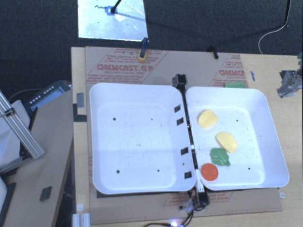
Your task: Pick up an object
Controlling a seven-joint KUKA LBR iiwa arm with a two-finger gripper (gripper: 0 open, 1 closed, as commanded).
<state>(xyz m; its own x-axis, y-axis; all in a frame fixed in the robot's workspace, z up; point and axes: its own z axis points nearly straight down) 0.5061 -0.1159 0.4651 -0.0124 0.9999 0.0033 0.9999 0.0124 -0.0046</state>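
Nothing is picked up yet, by my judgement; the whole task is left. Nearest the camera, in my right white shallow plastic bin (272, 126), a flat orange-red round disc (209, 172) lies by the near wall, with a crumpled green soft piece (220, 156) just beside it. Farther back sit a yellow oval lump (226, 141) and then a paler yellow rounded lump (207, 118). The left white shallow bin (102, 141) adjoins it on the table (156, 63). Farthest, at the right edge, is what may be my pincer (289, 83), a grey blur well apart from every object; whether it is open or closed I cannot tell.
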